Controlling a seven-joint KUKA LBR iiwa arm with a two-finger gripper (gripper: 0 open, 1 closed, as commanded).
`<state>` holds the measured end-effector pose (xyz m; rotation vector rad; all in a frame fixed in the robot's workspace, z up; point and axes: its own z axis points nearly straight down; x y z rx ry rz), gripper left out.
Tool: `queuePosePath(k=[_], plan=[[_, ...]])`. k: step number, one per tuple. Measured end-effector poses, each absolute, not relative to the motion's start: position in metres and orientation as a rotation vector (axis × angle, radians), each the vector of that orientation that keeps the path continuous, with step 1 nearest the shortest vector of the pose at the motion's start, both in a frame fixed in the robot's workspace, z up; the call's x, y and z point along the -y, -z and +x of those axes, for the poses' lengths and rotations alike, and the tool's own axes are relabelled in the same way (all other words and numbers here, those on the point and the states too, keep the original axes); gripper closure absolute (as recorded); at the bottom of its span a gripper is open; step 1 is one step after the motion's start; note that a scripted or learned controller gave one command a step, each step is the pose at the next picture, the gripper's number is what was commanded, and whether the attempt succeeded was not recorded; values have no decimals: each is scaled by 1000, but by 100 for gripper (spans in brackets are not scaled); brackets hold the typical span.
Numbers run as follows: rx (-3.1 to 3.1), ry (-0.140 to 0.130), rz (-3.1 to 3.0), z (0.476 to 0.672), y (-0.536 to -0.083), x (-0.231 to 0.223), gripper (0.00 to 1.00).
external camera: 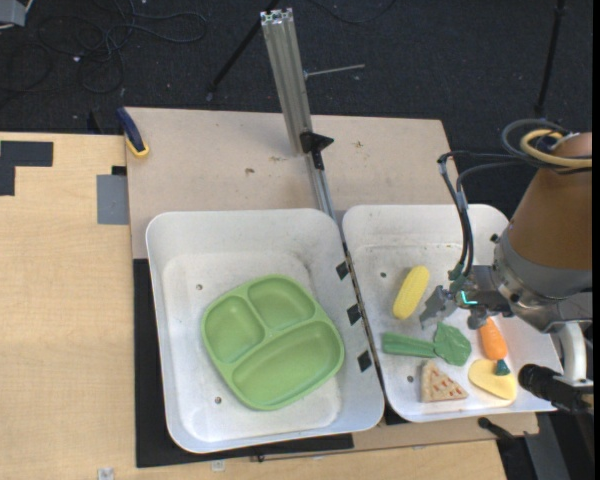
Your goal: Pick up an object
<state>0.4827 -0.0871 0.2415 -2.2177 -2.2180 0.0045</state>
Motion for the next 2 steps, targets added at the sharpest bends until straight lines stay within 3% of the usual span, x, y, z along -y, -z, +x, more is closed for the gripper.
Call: queuePosePath(k=[1,2], plan=[[2219,-3,-2219,483,-242,87,0],[2215,-8,-2218,484,-184,96,0]])
